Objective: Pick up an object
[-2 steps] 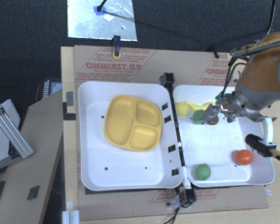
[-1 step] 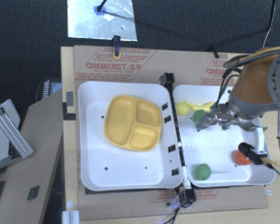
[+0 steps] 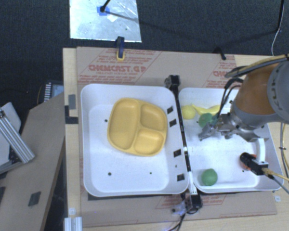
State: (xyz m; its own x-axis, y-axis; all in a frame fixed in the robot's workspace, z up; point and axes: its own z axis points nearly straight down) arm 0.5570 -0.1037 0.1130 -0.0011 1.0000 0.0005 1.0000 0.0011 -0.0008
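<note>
Hand (image 3: pixel 208 129) of the grey arm with the orange band sat low inside the right shallow white plastic bin (image 3: pixel 221 160), reaching in from that bin's right side. Can't tell whether it was released or clenched, wrist blocked the view. Small dark-green object (image 3: pixel 205 120) sat touching or right at the hand's tip; can't tell if it was actually grasped. Round yellow lemon-like object (image 3: pixel 188 112) lay near the bin's upper-left corner, with a yellow banana-shaped piece (image 3: pixel 205 109) just beside it. Round green ball (image 3: pixel 209 177) rested near the bin's lower-left corner, well apart from the hand. Yellow three-compartment plastic tray (image 3: pixel 137 126) lay in the left white bin (image 3: pixel 98 172), just across the divider from the right bin.
</note>
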